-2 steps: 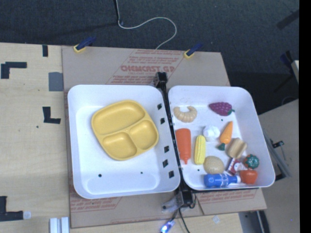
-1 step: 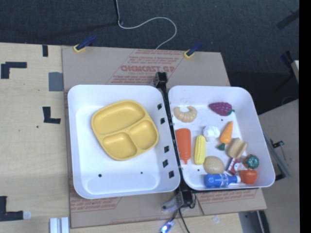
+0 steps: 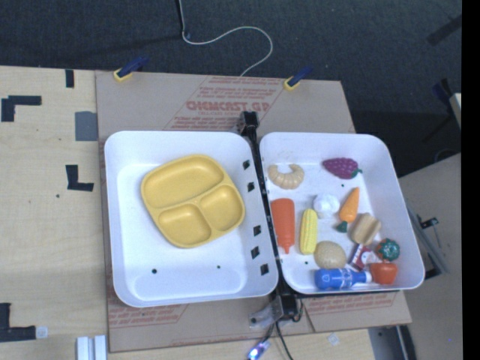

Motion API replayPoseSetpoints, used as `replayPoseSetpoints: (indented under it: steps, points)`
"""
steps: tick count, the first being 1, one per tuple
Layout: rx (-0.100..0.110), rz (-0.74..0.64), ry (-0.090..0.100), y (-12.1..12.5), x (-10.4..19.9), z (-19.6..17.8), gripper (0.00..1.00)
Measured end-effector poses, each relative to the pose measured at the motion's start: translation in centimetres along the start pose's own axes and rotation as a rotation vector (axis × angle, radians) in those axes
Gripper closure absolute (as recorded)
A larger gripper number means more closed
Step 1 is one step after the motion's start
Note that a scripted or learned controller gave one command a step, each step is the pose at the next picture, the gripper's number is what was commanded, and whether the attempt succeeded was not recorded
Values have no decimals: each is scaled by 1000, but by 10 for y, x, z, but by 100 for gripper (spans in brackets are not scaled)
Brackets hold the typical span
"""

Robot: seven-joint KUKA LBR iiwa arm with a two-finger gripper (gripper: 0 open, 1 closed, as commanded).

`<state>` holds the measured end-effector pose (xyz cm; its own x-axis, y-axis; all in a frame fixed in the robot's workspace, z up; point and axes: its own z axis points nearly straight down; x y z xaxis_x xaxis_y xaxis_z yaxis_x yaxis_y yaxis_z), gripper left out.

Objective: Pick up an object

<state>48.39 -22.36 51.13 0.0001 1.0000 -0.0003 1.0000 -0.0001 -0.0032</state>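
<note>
The right bin (image 3: 390, 171) holds several toy foods. A croissant (image 3: 286, 175) lies at its upper left and purple grapes (image 3: 340, 167) at the upper right. A large orange carrot (image 3: 283, 223) lies beside a yellow corn cob (image 3: 308, 231). A small white piece (image 3: 325, 203) and a small carrot (image 3: 348, 205) lie near the middle. A potato (image 3: 329, 254), a bread roll (image 3: 364, 227), a blue bottle (image 3: 340, 278), a green piece (image 3: 388, 249) and a red piece (image 3: 383, 274) crowd the lower right corner.
The left bin (image 3: 124, 223) holds a yellow three-compartment plate (image 3: 193, 199). Both bins rest on a cardboard sheet (image 3: 150, 103) held by yellow and blue clips. A white cable (image 3: 225, 36) loops across the dark floor at the back.
</note>
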Motion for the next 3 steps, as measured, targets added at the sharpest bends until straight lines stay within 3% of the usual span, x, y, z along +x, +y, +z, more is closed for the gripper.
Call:
replayPoseSetpoints:
  steps: [3]
  points:
    - [1,0,0,0,0,91,100]
